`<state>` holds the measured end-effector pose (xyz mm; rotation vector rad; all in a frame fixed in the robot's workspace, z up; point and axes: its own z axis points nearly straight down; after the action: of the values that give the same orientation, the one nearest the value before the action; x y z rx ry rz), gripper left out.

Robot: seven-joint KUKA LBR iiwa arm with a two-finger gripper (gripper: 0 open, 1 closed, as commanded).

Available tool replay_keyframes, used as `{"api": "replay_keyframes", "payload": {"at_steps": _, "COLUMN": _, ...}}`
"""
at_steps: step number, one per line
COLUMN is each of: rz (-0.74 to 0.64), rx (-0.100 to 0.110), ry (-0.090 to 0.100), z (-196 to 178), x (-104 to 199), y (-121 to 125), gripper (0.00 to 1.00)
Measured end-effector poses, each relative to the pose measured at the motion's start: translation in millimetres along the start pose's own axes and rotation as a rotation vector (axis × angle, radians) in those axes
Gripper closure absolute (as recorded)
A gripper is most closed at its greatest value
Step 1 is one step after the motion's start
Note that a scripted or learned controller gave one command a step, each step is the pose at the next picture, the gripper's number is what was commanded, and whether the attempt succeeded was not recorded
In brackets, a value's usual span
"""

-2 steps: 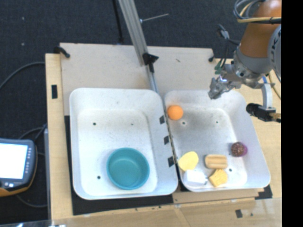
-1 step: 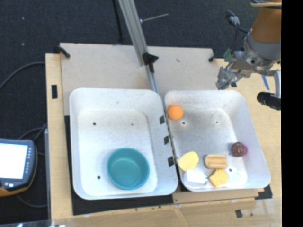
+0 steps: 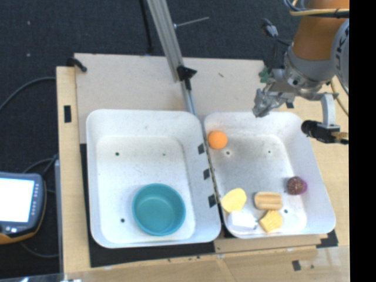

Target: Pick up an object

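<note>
The right bin (image 3: 305, 157) holds an orange ball (image 3: 217, 140) at its back left corner. A dark purple ball (image 3: 296, 185) lies by its right wall. Along the front edge sit a yellow lump (image 3: 234, 200), a tan bread-like block (image 3: 268, 201), a white block (image 3: 242, 220) and a yellow-orange wedge (image 3: 271, 221). My gripper (image 3: 262, 108) hangs above the back rim of the right bin, right of the orange ball and well apart from it. Nothing shows between its fingers.
The left bin (image 3: 106, 157) holds a teal bowl (image 3: 158, 209) near its front. A slanted metal pole (image 3: 167, 34) rises from the bench behind the bins. A tablet (image 3: 17, 203) lies off the bench at the left.
</note>
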<state>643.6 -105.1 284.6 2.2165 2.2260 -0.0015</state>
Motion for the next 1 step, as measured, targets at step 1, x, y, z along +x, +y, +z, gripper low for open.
{"api": "replay_keyframes", "payload": {"at_steps": 1, "rz": -0.002, "rx": -0.001, "ry": 0.001, "z": 1.3, "x": 56.2, "y": -11.7, "gripper": 1.0}}
